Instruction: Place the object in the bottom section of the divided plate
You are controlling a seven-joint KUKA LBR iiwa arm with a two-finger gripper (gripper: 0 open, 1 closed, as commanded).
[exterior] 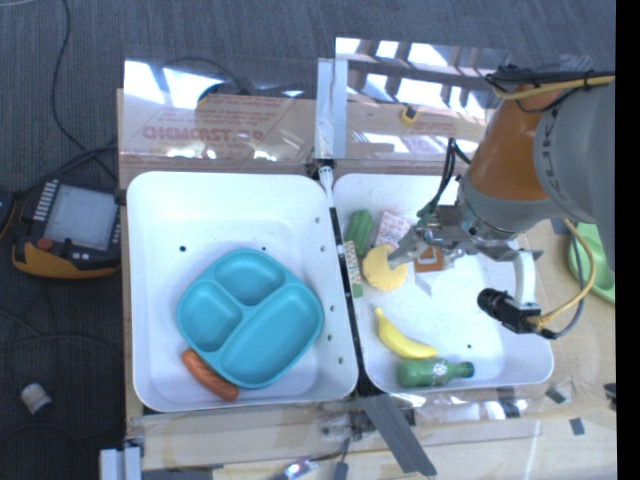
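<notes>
Nearest me, a green bottle (pixel 433 372) lies on its side at the near wall of the right bin (pixel 520 368), its long axis left to right and its cap pointing right. Just behind it is a banana (pixel 403 336), running from far left to near right, apart from the bottle. Further back a yellow disc (pixel 384 268) sits by the divider, with a cucumber (pixel 360 230) behind it, long axis near to far, and a packet (pixel 392 228) beside that. The gripper (pixel 428 250) hangs low over the middle of this bin, just right of the disc. Directly under it is a small orange-brown block (pixel 430 260); it is too small and too covered for me to read its long axis or heading. I cannot tell whether the gripper is open, closed or holding the block. In the left bin (pixel 160 208) the blue plate (pixel 250 316) lies turned on a diagonal, its large section toward near right and its two small sections toward far left. An orange sausage (pixel 210 375) lies against the plate's near-left rim, running far left to near right.
</notes>
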